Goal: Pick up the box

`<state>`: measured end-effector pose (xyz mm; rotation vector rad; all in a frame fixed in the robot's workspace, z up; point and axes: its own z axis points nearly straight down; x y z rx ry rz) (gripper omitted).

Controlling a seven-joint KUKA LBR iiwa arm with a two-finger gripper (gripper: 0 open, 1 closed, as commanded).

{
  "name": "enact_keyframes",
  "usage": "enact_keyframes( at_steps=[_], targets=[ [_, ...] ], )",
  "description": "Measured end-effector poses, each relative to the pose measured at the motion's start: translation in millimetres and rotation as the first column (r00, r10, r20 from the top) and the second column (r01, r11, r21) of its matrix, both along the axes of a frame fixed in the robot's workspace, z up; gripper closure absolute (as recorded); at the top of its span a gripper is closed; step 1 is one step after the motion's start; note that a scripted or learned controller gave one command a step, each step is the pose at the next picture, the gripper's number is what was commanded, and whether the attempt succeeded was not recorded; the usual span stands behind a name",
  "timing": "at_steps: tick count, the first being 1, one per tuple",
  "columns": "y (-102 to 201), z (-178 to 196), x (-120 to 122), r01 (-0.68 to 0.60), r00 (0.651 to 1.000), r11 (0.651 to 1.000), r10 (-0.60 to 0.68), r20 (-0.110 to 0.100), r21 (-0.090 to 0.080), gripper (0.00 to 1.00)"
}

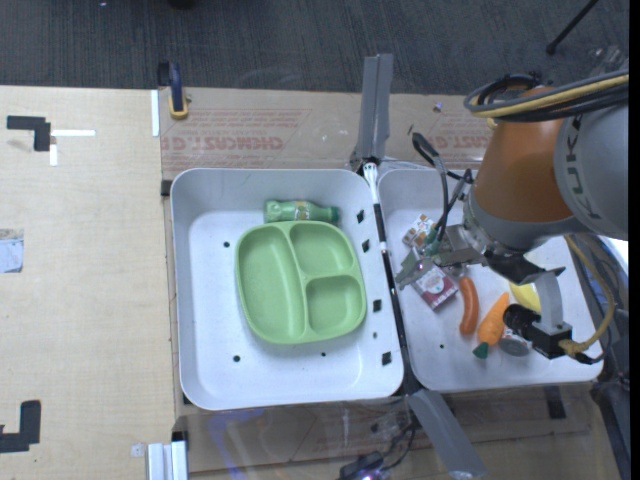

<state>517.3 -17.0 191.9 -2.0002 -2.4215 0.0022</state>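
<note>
Claw low over the box in the right bin, grip unclear.

The claw (pixel 425 263) hangs at the left side of the right bin (pixel 455 373), and whether it is open, closed or gripping I cannot tell. Just below and right of it, probably touching, lies the box (pixel 437 288), a small red-and-white carton: likely light, stiff-walled, a little crushable, best pinched across its 2 narrow sides. Beyond it to the right lie a carrot (pixel 491 322) and a red sausage (pixel 467 306); well to the left, in the other bin, sits a green plate (pixel 300 281).
</note>
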Motion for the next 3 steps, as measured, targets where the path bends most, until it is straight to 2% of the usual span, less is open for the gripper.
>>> enact_keyframes(
  at_steps=[1,2,3],
  targets=[
    [-57.6,0.2,35.0,0.079,0.997,0.997,-0.079,0.002,-0.001,0.0],
    [-81.7,-99.8,21.9,-0.04,0.999,0.999,0.04,0.001,0.0,0.0],
    [-81.2,-99.6,40.4,-0.083,0.997,0.997,0.083,0.002,0.0,0.0]
  ],
)
